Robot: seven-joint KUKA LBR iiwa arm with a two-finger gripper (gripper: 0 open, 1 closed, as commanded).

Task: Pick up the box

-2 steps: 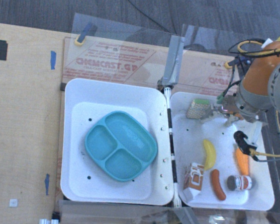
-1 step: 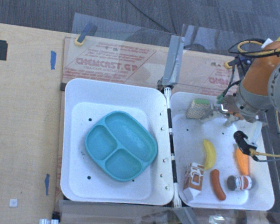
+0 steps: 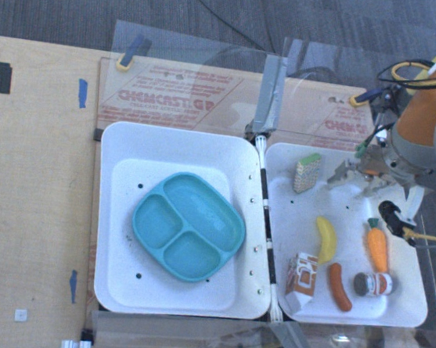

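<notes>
Box [image 3: 307, 173] stood tilted near the far left corner of the right bin [image 3: 414, 308], free of any grip. The gripper [image 3: 357, 178] hung near it, to its right, over the bin's far part, jaws spread apart with nothing between them. Closer to the camera in the same bin lay a banana [image 3: 325, 239], a carton [image 3: 302, 280] at the near left edge, a sausage [image 3: 339, 286], a carrot [image 3: 378, 248] and a small can [image 3: 372, 284] on its side. The left bin [image 3: 116, 165] held a blue divided plate [image 3: 188, 225]. Both bins sat side by side on the surface [image 3: 24, 209].
</notes>
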